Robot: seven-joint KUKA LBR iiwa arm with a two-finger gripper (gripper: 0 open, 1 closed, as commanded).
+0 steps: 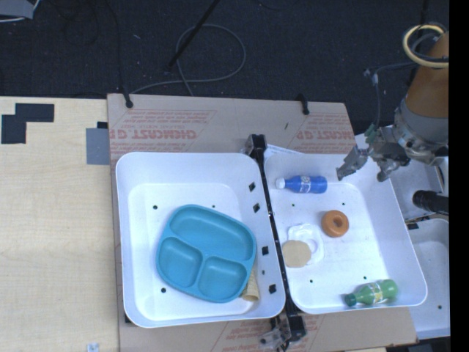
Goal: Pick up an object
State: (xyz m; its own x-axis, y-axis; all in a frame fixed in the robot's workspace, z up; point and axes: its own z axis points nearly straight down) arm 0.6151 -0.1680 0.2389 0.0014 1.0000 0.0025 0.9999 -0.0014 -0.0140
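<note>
1. I see the blue tray [207, 254] filling the left bin [139, 174].
2. My hand [370, 163] hangs over the right bin's [399, 218] upper right rim, fingers spread wide, holding nothing.
3. Blue bottle [305, 185] lies near, at its 8 o'clock.
4. Brown ring [335, 224] lies at its 7 o'clock.

Surroundings: bench, bins, floor.
Two shallow white plastic bins are sitting side by side, the left bin [141, 196] and the right bin [381, 229] meeting at a black divider strip [267, 211] running between them. Both are resting on a brown printed cardboard sheet [220, 123], which is showing past their far and near edges. A pale wooden bench top [51, 233] is extending to the left, carrying a grey square patch [96, 145] and a stepped black tape mark [26, 122]. Beyond, thin black cables [212, 50] are looping over the dark carpeted floor [315, 28].
</note>
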